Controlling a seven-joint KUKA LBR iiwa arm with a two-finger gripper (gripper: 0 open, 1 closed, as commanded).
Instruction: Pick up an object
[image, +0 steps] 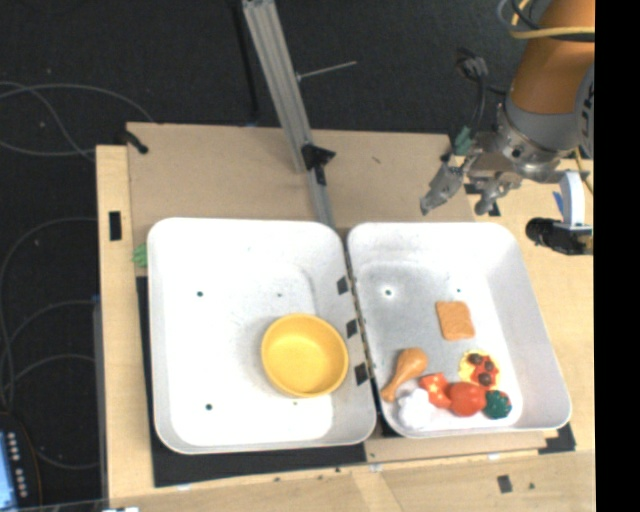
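Up at the far right, the pincer (462, 196) hangs with its fingers spread and nothing between them, above the surface (220, 180) just beyond the right bin (520, 290). That bin holds a cracker (455, 320), drumstick (404, 370) and tomato (462, 397) toward its near side. A yellow bowl (304, 354) sits in the left bin (200, 270).

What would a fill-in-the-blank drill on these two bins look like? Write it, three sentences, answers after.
1. The yellow bowl sits in the ____ bin.
2. The gripper hovers above the right bin's ____ edge.
3. The drumstick lies to the ____ of the cracker in the camera view.

Answers: left; far; left
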